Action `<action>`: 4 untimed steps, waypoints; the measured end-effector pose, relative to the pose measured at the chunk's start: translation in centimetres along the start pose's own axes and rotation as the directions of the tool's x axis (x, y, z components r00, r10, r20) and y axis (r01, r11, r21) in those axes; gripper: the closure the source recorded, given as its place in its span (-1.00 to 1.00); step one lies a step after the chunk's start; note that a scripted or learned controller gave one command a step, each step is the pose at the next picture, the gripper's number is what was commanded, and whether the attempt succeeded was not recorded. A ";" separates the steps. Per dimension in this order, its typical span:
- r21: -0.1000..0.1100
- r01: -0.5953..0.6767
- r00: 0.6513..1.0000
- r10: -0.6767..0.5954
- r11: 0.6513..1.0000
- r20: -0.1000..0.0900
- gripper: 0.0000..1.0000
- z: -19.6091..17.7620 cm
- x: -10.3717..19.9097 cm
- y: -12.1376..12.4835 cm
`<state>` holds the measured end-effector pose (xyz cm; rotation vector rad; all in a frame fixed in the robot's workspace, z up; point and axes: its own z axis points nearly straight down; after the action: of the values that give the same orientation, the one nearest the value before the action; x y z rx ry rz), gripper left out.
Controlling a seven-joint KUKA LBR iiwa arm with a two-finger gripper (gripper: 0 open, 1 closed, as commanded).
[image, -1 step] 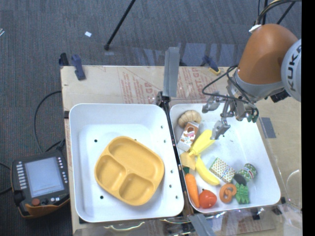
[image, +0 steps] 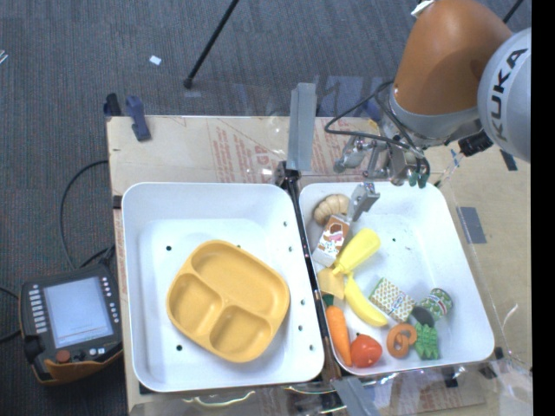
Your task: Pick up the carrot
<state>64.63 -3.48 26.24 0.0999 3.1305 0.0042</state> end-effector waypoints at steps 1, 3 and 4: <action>0.000 0.141 0.990 -0.141 0.990 -0.001 -1.00 -7.8 2.2 6.5; -0.001 0.145 0.989 -0.145 0.989 -0.004 -1.00 -8.4 2.2 6.7; -0.002 0.365 0.931 -0.365 0.931 -0.007 -1.00 -10.5 7.5 13.0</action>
<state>57.88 9.94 36.69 -0.4839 3.1016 0.0028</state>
